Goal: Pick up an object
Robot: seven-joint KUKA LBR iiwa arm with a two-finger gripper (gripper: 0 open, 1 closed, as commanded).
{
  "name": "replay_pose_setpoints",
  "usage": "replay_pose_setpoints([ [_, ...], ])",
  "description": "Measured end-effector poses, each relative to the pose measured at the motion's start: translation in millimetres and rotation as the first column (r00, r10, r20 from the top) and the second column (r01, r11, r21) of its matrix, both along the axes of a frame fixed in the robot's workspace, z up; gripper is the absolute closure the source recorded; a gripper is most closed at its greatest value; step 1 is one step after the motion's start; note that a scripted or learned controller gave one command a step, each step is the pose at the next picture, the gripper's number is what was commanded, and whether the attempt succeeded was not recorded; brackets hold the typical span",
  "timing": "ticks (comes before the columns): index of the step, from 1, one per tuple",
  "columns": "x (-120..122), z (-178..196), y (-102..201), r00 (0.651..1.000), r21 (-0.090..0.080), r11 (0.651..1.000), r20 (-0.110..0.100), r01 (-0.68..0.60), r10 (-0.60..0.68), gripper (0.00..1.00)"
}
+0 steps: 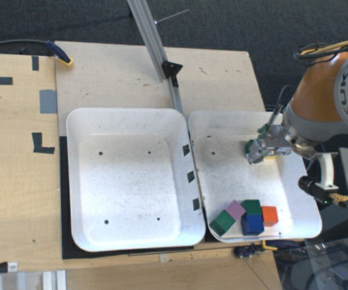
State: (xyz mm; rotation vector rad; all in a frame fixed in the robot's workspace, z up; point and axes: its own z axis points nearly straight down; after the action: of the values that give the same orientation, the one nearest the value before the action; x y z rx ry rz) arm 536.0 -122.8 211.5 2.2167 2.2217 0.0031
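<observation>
Several small blocks lie bunched at the near edge of the right bin (222,132): a green block (223,223), a lilac block (235,210), a dark green block (251,207), a blue block (252,223) and an orange block (270,215). My gripper (256,153) hangs over the right bin's middle right, well behind the blocks and apart from them. A bit of green and yellow shows beside its body, too small to identify. The arm's grey wrist and orange band reach in from the right.
The left bin (125,116) stands beside the right one, with a shared rim between them. A slanted metal rail (153,38) runs from the top down to the bins' junction. A blue and yellow clamp (60,53) lies at the bench's back left.
</observation>
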Motion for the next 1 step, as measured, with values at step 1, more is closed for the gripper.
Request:
replay_pose_setpoints([
  [1,1.2,46.3,0.1,1.000,0.000,1.000,0.001,0.001,-0.001,1.00],
])
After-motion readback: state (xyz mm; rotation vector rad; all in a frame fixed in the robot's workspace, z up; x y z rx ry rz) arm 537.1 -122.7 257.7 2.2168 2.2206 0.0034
